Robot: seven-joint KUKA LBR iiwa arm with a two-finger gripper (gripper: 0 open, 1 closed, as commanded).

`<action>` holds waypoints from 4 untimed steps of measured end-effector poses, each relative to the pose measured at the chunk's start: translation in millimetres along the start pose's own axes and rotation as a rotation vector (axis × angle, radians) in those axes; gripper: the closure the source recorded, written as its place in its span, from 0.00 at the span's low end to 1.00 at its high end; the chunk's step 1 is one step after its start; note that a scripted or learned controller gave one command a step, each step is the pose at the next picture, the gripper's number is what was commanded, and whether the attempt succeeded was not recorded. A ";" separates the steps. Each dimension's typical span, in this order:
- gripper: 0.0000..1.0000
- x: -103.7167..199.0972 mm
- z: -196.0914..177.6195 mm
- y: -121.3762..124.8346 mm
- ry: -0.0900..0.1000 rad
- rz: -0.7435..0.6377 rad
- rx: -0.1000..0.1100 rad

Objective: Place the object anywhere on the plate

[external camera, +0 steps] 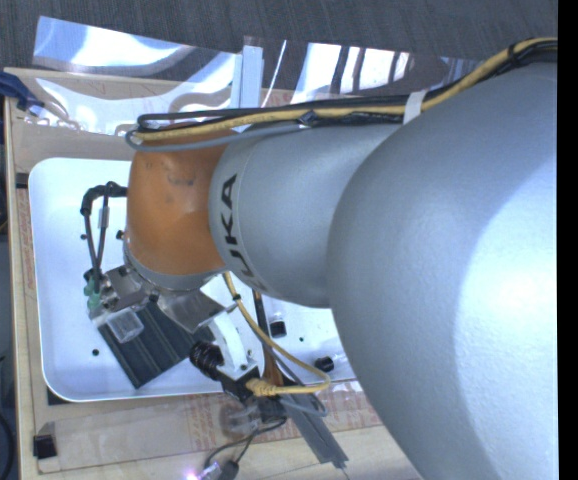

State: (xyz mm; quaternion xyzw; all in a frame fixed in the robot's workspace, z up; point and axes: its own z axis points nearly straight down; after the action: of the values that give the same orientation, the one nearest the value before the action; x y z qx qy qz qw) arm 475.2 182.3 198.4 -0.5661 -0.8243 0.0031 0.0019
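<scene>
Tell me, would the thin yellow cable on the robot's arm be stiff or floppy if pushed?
Probably floppy: the thin yellow cable bends along the grey arm and hangs in loose loops below it. It is likely light too, since it looks thin.

One camera sits fixed above the bench [119, 438], looking down at a slant. The arm [389, 238] enters from the right and passes very near the lens, so its grey body and orange band [169, 208] take up most of the frame. Past it, to the left, a white bin [54, 268] lies farther off, its near rim toward the bottom edge. Dark floor runs along the top.
</scene>
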 end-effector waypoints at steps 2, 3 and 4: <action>1.00 8.1 3.5 3.2 -0.001 -0.428 -0.001; 1.00 -99.0 -107.0 0.6 -0.004 -0.493 -0.008; 1.00 1.4 -16.3 4.3 -0.001 -0.496 -0.002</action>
State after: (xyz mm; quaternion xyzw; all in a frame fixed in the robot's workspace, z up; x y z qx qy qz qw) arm 478.8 185.2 214.7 -0.3465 -0.9380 0.0020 0.0017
